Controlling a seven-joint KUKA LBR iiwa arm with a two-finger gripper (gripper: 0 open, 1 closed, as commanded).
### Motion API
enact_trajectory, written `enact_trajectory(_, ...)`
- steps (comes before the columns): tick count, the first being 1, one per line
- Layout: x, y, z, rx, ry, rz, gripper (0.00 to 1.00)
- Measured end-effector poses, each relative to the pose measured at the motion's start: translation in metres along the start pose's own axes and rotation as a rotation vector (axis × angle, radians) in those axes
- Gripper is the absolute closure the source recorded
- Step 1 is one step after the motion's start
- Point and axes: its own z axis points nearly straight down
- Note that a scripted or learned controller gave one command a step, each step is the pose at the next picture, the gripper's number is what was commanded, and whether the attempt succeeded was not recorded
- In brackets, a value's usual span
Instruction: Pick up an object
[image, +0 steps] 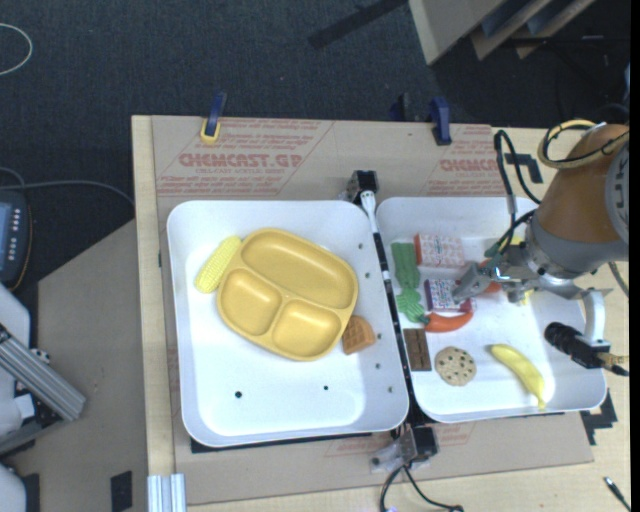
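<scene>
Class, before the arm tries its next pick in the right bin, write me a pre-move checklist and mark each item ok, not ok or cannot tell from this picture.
1. Hand over the right bin: ok.
2. Something graspable beneath it: ok, the red item and small packet lie just below.
3. Object already held: cannot tell.
4. Banana lying apart from the hand: ok.
5. Cookie free of neighbours: ok.
6. Targets uncrowded: not ok, the green item, packet and red item are bunched together.
</scene>
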Motion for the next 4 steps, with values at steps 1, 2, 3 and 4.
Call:
enact_trajectory(1, 0.001, 0.002, 0.022, -0.006, 0.001, 0.0, 0.0)
enact_trajectory(2, 0.001, 0.005, 0.009, -0.018, 0.0, 0.0, 1.0)
enact_trajectory(3, 0.006, 0.004, -0.036, -0.011, -0.004, -0.001, 1.0)
enact_trajectory(4, 0.012, 0.003, -0.099, -0.013, -0.004, -0.001, 1.0)
